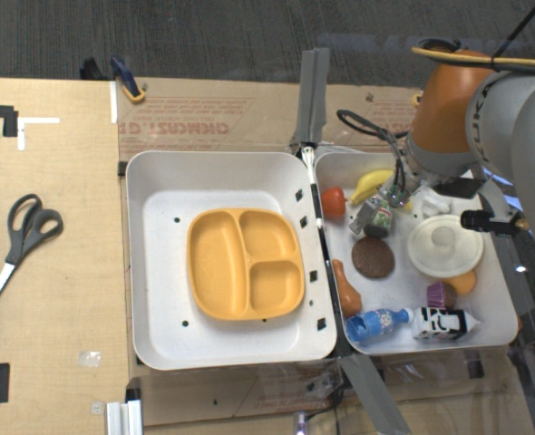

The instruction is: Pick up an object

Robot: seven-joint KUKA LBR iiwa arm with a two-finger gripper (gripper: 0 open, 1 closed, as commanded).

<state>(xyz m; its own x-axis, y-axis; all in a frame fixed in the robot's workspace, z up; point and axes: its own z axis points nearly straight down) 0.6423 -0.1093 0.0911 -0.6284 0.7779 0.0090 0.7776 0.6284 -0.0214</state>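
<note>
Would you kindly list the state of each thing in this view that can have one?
scissors: blades closed, lying flat on the bench left of the bins
divided plate: upright, nothing in its compartments
plastic bottle: on its side, blue cap on
white bowl: flipped upside down
banana: unpeeled, lying flat
gripper: lowered into the right bin, beside the banana

A single fixed camera looks down at a slant from above the tan wooden bench, near enough to frame both shallow white plastic bins; the bench's far edge meets dark floor at top.
</note>
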